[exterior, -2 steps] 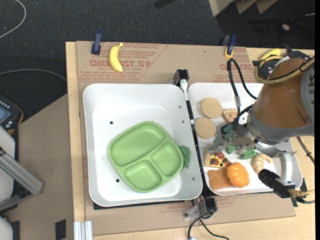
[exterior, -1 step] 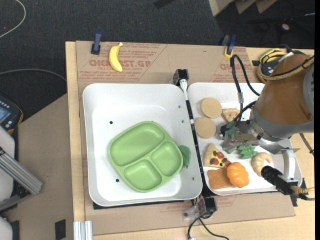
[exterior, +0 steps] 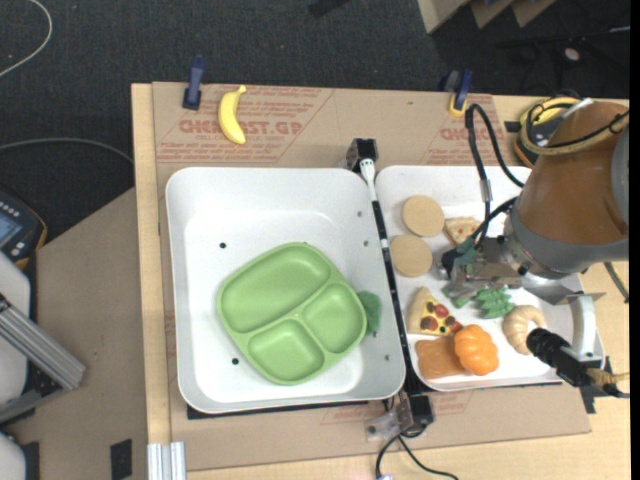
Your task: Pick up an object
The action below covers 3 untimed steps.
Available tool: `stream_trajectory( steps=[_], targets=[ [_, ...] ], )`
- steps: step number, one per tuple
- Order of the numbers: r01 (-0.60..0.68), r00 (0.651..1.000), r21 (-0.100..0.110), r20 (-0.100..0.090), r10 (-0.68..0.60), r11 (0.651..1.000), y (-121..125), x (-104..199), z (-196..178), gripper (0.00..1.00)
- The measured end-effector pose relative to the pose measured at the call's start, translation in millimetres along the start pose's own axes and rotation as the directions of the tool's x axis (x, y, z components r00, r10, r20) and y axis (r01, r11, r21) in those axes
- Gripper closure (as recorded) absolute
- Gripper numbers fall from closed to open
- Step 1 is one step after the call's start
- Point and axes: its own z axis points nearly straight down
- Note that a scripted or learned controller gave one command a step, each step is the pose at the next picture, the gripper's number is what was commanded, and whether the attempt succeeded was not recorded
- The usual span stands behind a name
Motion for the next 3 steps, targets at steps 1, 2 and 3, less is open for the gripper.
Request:
stream_trajectory(
  steps=[1, 2, 3],
  targets=[
    [0.0, 1.0, -0.002, 0.0, 0.0, 1.0, 1, 0, -10, 1.0],
    [-0.001, 1.0, -0.004, 0.0, 0.001, 1.0, 1, 0, -20, 1.0],
    [0.0, 1.0, -0.006, 0.001, 0.0, 1.0, 2, 1, -30, 1.0]
  ],
)
